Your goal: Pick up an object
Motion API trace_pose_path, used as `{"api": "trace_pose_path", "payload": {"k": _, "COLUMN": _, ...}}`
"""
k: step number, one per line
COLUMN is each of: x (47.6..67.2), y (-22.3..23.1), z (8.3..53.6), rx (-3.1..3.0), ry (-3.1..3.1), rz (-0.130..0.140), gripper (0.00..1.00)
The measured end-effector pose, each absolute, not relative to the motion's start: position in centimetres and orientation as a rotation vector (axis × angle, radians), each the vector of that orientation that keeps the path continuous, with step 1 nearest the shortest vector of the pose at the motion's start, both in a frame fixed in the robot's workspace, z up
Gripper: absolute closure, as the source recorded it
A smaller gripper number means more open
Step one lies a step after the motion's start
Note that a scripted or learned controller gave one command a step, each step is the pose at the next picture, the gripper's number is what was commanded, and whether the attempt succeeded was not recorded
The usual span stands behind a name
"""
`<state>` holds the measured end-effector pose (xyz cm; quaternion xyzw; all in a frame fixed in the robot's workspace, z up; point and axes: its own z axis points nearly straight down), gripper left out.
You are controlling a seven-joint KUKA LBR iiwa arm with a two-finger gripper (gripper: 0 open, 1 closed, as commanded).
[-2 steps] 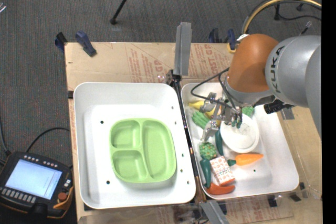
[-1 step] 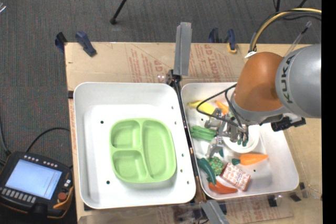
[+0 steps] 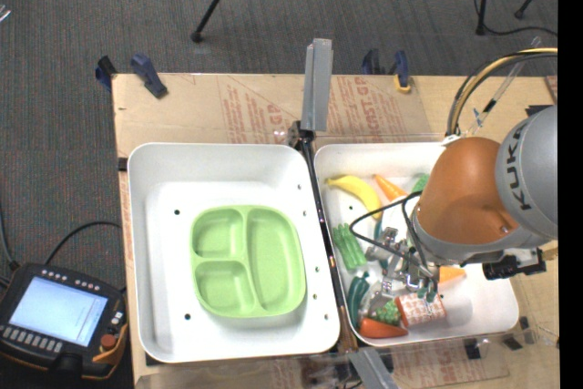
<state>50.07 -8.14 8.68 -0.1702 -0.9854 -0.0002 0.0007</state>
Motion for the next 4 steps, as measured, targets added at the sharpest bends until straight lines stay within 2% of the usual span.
{"api": "trace_pose_path", "payload": {"k": 1, "x": 60.5, "y": -9.1, "z": 8.8, "rx": -0.349, "ry": -3.125, "rz": -0.001, "gripper": 0.00}}
{"api": "trace_pose_path", "payload": {"k": 2, "x": 54.9, "y": -11.5, "z": 8.7, "rx": -0.433, "ry": -3.110, "rz": -0.001, "gripper": 0.00}}
{"api": "trace_pose_path", "payload": {"k": 3, "x": 59.6, "y": -8.9, "z": 8.8, "rx": -0.557, "ry": -3.093, "rz": -0.003, "gripper": 0.00}}
{"api": "trace_pose_path", "payload": {"k": 4, "x": 60.0, "y": -8.2, "z": 8.8, "rx": -0.538, "ry": -3.098, "rz": -0.001, "gripper": 0.00}}
